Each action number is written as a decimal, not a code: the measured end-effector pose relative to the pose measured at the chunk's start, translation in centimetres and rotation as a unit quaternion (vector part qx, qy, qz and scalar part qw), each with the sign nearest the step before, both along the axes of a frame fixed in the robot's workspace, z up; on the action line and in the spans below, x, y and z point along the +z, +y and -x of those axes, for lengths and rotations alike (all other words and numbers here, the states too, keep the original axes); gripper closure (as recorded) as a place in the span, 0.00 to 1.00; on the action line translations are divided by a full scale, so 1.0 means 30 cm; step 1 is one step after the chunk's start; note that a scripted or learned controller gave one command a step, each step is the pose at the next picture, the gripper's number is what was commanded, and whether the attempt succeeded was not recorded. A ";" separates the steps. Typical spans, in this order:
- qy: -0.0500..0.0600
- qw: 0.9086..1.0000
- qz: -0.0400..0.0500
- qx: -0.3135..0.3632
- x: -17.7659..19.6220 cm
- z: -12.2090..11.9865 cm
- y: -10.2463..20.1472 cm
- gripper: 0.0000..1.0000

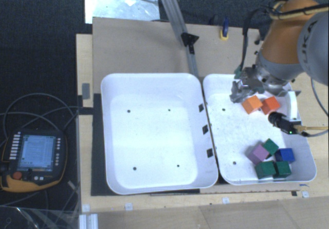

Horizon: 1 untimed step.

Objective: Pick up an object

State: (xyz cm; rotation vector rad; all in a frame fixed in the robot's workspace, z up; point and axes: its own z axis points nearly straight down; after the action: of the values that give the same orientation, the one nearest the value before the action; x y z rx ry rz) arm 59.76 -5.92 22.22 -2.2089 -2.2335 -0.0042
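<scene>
Two white bins sit side by side. The right bin holds two orange blocks beside the gripper, and a partly overlapping block cluster in its near right corner.

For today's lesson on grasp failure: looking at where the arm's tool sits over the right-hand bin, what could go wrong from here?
1. The tool sits beside two orange blocks lying close together; it may nudge one while closing on the other, or catch both.
2. Both blocks lie near the right bin back wall, so a push could pin them there.
3. The purple, green and blue blocks are tightly clustered, hard to separate later.
</scene>
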 end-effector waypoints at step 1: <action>0.000 1.000 -0.001 0.000 0.007 0.053 0.206 1.00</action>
State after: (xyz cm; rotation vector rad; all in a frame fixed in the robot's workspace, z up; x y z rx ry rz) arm 58.15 0.26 22.44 -2.2074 -2.2330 -0.0048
